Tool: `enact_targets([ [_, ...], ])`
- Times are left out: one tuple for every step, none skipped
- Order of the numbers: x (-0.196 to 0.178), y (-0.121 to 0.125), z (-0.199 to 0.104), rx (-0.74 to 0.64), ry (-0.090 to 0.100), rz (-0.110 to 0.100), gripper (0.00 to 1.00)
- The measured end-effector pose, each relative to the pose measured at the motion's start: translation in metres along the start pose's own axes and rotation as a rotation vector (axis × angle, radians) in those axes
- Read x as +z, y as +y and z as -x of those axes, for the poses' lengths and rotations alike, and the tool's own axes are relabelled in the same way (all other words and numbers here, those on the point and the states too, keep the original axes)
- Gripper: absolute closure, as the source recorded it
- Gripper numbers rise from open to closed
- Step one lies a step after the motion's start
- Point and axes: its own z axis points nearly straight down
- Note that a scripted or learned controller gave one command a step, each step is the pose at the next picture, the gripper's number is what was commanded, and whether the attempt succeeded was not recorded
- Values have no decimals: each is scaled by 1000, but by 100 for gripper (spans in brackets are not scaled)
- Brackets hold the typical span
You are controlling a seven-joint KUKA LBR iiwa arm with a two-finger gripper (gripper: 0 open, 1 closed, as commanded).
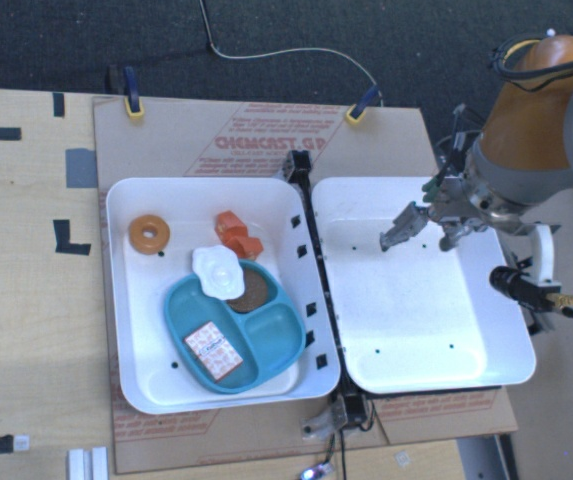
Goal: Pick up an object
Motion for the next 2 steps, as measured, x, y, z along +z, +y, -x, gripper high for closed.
enact_targets([
  [53, -5, 9, 2, 0, -6, 0],
  [103, -5, -1, 0, 1, -6, 0],
])
